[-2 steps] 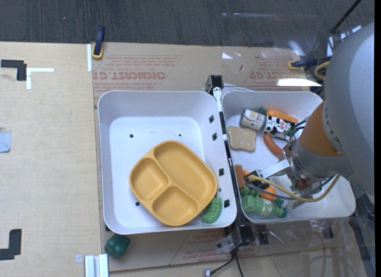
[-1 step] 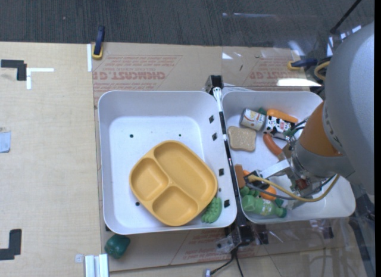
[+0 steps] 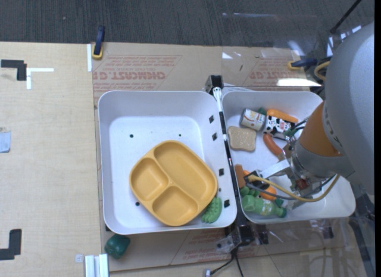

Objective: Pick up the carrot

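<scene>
The carrot (image 3: 239, 176) lies near the left wall of the right bin (image 3: 339, 201). It is orange, and part of its length is covered by the robot's own hardware. A second orange patch (image 3: 269, 195) shows further right and may be the same carrot. My gripper (image 3: 288, 185) hangs low over the front of the right bin, just right of the carrot, below the orange-banded wrist. From this angle I cannot tell whether anything sits between its tips.
The right bin also holds a bread slice (image 3: 242, 139), a small can (image 3: 253, 118), a sausage (image 3: 273, 145), an orange packet (image 3: 281, 115) and green vegetables (image 3: 260, 205). The left bin (image 3: 119, 127) carries a yellow divided plate (image 3: 172, 181) and a green vegetable (image 3: 212, 209). A green pepper (image 3: 117, 245) lies outside.
</scene>
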Robot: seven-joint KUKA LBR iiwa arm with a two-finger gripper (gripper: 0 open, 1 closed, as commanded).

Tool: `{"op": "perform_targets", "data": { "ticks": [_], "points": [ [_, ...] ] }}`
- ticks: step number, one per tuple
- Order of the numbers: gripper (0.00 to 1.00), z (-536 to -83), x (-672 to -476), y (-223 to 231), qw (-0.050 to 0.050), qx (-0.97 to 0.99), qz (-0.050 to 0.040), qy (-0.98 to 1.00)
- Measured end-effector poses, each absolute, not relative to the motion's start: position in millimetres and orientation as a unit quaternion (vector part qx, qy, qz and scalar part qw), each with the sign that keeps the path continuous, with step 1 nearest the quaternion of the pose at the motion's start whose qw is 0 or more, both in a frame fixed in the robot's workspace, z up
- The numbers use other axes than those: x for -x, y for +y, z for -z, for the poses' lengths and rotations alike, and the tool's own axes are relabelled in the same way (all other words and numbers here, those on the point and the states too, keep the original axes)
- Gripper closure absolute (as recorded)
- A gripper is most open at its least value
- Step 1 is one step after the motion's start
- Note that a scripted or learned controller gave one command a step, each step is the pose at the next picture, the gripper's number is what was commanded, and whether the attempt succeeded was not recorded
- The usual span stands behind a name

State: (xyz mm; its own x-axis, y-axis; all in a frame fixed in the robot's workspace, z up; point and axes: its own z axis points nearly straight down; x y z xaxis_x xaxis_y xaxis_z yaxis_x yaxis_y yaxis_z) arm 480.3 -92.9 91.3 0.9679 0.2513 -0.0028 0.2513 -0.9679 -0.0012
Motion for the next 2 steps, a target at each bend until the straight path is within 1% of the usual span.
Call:
{"op": "perform_targets", "data": {
  "ticks": [2],
  "points": [
    [0.00,-91.3,-480.3,-92.9,0.000,0.992,-0.0014,-0.127]
  ]
}}
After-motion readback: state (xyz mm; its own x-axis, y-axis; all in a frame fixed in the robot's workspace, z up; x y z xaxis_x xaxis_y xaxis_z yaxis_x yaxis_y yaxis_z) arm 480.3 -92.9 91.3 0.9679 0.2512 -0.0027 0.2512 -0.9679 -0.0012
